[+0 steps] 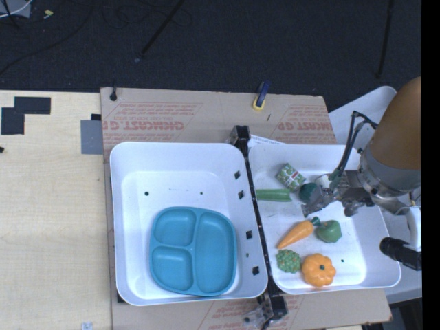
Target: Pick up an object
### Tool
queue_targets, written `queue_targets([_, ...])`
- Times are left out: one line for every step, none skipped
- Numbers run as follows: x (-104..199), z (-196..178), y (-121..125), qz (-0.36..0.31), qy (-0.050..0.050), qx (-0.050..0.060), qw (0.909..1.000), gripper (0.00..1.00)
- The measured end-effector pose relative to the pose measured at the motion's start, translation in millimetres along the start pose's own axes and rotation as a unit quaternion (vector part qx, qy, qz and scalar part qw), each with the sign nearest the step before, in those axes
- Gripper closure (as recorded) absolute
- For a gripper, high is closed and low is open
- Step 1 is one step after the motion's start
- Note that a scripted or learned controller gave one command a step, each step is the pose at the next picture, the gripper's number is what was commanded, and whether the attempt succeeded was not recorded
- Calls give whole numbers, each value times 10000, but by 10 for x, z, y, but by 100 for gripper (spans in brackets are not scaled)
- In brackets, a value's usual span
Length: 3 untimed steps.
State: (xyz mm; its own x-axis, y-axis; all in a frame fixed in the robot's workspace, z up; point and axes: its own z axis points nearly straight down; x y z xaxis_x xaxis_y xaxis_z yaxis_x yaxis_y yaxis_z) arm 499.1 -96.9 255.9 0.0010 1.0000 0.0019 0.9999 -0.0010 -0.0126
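Observation:
The right bin holds several toy foods: a green and white can, a long green pod, an orange carrot, a green pepper, a broccoli head and an orange pumpkin. My gripper reaches in from the right and sits low over the middle of this bin. It is just right of the pod, below the can and above the carrot's leafy end. A dark teal shape lies at its tip; I cannot make out what it is.
The left bin holds a blue divided plate. A black divider with clips runs between the bins. Cardboard lies under both bins. The grey arm and its cables hang over the right bin's right side.

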Motion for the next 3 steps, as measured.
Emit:
queue_targets([-2,-51,17,-9,-4,-45,10000,0])
queue_targets([8,581,-36,-7,0,-18,10000,0])
queue_targets([79,1059,-105,-9,3,-18,10000,0])
